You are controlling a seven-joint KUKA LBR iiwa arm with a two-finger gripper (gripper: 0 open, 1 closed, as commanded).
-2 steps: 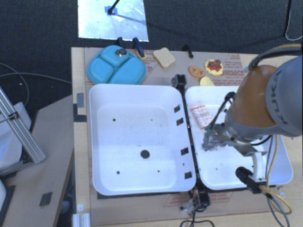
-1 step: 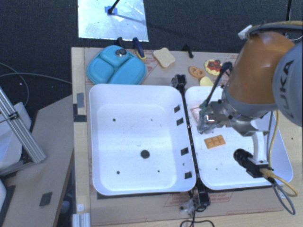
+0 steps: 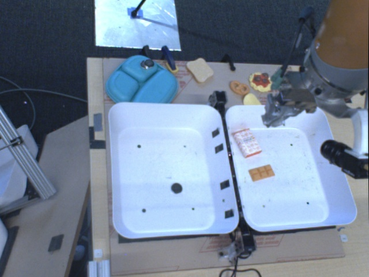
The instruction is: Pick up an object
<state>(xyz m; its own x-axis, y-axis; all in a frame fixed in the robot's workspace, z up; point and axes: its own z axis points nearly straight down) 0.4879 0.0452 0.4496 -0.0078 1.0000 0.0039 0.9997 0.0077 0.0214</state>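
A cardboard-topped bench [image 3: 98, 172] is carrying two shallow white bins side by side, w/ dark carpet showing beyond its far edge. The left bin [image 3: 124, 154] is lying almost bare: a small dark disc [image 3: 176, 187] is sitting near its middle, well apart from every wall, leaving wide open floor all round. The right bin [image 3: 334, 206] is sharing a black hinged divider [image 3: 226, 154] w/ its neighbor; its near half and right side are lying open, w/ room along the front rim.

The grey arm [image 3: 340, 45], orange band above the wrist, is reaching in from the right and hanging over the right bin's far rim. The gripper [image 3: 273, 117] is pointing down and left at the far-left corner area of that bin, nothing between its fingers; whether they're spread or closed, can't tell from this angle.

Inside the right bin, a red-and-white packet [image 3: 246, 142] is lying flat near the divider, just below and left of the gripper, apart from it. A small orange cracker [image 3: 261, 173] is resting nearer the front, near the packet but not touching.

Behind the bins, a blue divided tray [image 3: 141, 81] is sitting at left; toy bread [image 3: 200, 70], a pretzel [image 3: 238, 87] and a pizza piece [image 3: 260, 81] are lining the far edge.
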